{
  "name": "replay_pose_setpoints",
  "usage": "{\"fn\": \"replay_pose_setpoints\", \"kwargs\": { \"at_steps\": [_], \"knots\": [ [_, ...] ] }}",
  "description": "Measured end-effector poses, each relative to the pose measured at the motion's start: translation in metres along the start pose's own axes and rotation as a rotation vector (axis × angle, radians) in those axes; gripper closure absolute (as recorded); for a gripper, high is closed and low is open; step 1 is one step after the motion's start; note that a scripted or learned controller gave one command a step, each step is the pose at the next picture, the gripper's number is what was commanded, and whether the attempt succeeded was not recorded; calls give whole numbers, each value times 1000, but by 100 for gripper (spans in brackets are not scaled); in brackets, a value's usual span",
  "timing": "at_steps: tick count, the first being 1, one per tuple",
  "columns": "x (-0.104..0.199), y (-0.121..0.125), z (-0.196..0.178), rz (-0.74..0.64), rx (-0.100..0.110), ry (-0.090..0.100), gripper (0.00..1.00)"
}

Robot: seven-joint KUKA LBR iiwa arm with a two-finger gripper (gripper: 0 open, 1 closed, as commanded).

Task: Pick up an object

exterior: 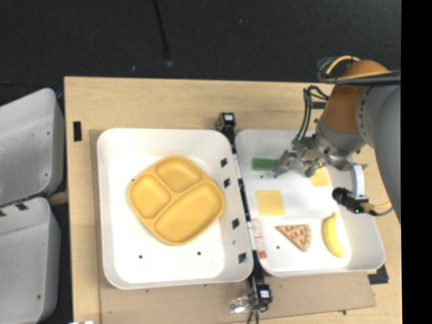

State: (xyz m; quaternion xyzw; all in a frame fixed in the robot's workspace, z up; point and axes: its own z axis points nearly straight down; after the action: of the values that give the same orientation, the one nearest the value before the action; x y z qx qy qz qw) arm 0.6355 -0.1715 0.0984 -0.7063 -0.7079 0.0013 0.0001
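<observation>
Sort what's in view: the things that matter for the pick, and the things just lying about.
For the pick:
gripper, over the right bin
green piece, by the gripper
cheese square
pizza slice
banana
small yellow piece

Lying about:
yellow divided plate
left bin

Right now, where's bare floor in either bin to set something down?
Left white bin: bare floor all round the yellow three-compartment plate, widest along the near edge. Right white bin: crowded. The tool hangs over the green stick, with the yellow cheese square, pizza slice and banana nearby; small gaps between.
</observation>
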Motion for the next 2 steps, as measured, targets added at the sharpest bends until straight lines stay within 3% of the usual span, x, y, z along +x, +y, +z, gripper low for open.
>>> {"fn": "replay_pose_setpoints", "kwargs": {
  "at_steps": [1,2],
  "knots": [
    [-1,2,-14,-1,-7,-2,100],
    [-3,-2,-78,2,-8,0,100]
  ]
}}
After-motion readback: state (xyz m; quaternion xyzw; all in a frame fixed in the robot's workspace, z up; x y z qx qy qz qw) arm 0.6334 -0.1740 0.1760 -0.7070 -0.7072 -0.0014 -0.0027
